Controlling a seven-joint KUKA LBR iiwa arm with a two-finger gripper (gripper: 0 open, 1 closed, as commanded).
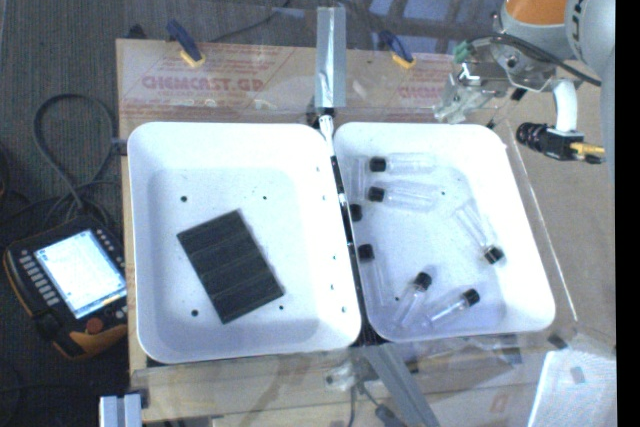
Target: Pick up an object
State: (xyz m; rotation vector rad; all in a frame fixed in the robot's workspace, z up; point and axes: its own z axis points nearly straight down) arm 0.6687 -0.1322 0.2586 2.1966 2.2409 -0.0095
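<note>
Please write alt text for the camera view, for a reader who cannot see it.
The arm's tool hovers above the far edge of the right bin, which holds several clear black-capped tubes. The left bin holds a dark ribbed panel.
</note>
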